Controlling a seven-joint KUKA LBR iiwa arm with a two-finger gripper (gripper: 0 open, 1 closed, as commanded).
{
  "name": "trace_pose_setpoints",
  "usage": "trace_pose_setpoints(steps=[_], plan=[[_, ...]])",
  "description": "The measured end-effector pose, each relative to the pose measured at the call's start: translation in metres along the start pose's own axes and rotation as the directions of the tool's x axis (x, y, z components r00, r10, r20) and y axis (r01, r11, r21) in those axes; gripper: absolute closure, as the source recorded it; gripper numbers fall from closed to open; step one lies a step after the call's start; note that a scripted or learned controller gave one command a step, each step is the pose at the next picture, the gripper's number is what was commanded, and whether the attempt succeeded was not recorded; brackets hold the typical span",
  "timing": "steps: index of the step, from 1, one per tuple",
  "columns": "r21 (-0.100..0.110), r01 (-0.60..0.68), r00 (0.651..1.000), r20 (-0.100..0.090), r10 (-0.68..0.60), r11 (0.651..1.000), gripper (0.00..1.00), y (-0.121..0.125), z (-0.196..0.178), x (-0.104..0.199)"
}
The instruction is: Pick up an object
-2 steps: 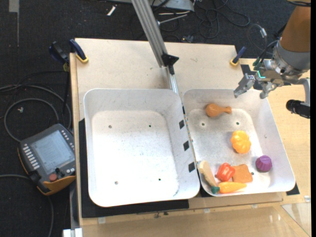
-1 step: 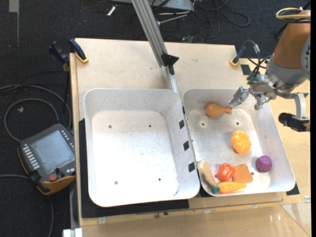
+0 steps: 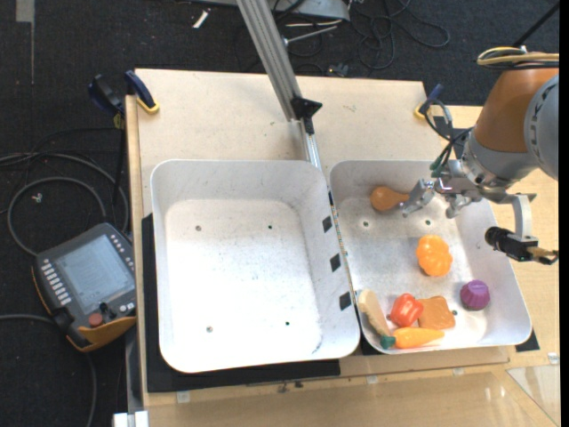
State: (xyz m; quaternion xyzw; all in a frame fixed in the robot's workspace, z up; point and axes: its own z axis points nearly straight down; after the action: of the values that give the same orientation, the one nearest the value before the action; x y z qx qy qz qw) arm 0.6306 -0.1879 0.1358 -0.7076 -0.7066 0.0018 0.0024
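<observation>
Orange fruit point(image 3: 434, 256) lies near purple ball point(image 3: 475, 294) — apart.

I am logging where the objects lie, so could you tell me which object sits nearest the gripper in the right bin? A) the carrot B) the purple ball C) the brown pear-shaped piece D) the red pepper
C: the brown pear-shaped piece lies just left of the gripper, the others nearer the right bin's front edge.
</observation>
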Motion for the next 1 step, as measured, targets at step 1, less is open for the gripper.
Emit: trace_pose_setpoints(steps=[1], plan=[[-0.002,0.001,1.0,0.001,-0.001,1.0,0.0,-0.0004,0.0434,0.0008]])
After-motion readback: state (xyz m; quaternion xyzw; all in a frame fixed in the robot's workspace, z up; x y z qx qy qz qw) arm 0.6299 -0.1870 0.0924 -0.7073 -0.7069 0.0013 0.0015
